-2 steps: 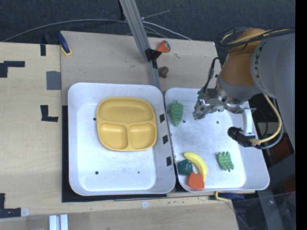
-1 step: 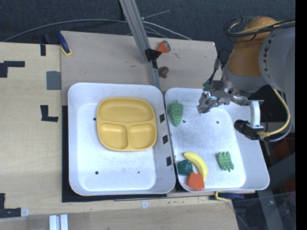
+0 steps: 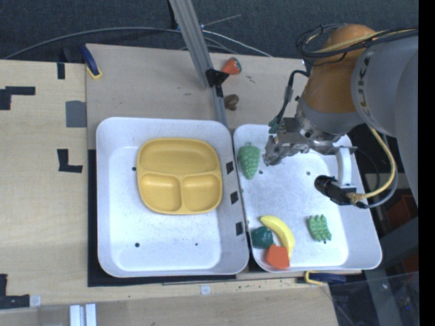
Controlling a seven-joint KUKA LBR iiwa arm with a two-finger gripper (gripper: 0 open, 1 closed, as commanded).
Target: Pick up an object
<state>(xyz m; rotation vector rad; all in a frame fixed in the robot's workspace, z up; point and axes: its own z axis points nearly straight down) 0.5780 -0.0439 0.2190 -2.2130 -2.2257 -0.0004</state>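
White plastic made up both bins, set side by side on the wooden bench. Nearest the camera, in the front corner of the right bin, three toys sat bunched together: an orange block at the very front, a dark teal piece touching it on the left, and a banana curving over both. A little to the right of them, apart, lay a green ridged toy.

Further back, the left bin held a yellow divided tray, right way up, in its rear half. Across the divide, against the right bin's rear left wall, rested a pale green bumpy toy, perhaps a bunch of grapes, though the view was too coarse to be sure.

The gripper hung just to the right of that green toy, near it, with the grey arm and its orange band rising behind to the right. Whether it touched the toy could not be made out, and nothing showed between the jaws; whether they stood open or closed I could not tell. A black fitting on a yellow cable lay over the bin's right side.

Farthest off, beyond the bins, a grey pole slanted up from the bench, with a small orange-red object and a brown one beside its foot, and a blue clamp at the bench's far left corner.
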